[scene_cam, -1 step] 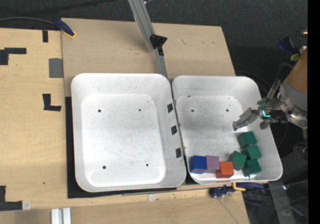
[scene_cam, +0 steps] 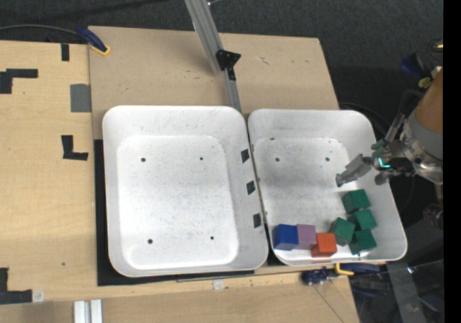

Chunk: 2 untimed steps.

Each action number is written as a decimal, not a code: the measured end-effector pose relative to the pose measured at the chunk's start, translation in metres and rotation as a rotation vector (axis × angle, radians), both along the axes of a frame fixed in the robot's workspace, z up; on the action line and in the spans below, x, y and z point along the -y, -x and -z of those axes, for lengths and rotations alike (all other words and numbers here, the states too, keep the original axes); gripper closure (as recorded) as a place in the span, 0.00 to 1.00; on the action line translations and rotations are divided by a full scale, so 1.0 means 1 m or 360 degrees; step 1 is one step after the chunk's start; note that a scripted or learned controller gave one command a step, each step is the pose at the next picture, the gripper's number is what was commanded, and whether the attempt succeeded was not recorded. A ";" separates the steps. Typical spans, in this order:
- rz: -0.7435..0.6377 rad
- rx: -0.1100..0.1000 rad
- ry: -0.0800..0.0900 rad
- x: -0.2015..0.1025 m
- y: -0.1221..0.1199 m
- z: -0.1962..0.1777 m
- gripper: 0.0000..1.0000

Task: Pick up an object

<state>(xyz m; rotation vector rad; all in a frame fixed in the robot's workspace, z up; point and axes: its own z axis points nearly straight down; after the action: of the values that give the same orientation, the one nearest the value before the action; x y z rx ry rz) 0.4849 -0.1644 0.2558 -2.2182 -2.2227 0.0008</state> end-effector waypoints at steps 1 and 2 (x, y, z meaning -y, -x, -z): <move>0.0002 -0.0007 -0.0001 -0.004 0.001 0.044 0.00; 0.0002 -0.0008 -0.0002 -0.011 0.003 0.089 0.00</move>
<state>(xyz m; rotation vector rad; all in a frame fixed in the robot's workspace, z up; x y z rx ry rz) 0.4823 -0.1532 0.1664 -2.2167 -2.2179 0.0057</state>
